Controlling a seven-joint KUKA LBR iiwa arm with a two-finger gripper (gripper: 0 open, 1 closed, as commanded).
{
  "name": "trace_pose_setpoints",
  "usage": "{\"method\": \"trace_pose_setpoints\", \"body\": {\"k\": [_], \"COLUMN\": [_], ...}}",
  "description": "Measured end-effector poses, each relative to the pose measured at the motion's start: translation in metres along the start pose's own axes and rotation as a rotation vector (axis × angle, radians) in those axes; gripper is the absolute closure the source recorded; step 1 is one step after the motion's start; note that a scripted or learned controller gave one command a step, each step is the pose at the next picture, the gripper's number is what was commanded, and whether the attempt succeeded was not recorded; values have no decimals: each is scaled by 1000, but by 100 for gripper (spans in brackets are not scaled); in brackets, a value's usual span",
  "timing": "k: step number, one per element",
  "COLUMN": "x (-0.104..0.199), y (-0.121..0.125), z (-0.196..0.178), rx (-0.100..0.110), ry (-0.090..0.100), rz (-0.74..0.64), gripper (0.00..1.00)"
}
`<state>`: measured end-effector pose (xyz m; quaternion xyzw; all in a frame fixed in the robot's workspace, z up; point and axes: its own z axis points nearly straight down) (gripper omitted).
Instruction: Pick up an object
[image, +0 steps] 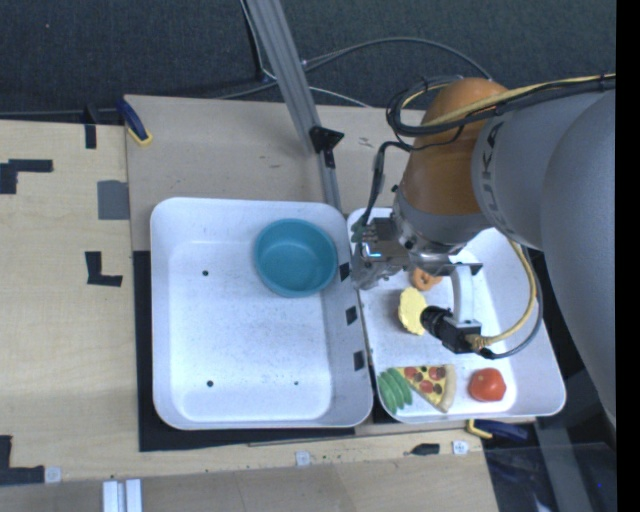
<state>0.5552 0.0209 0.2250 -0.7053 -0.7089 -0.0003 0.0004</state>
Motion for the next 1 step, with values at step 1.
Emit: {"method": "trace_pose_setpoints", "body": {"k": [1], "x": [57], "y": [13], "z": [-4], "rx": [1], "ry": [0], "rz": [0], "gripper": [100]}}
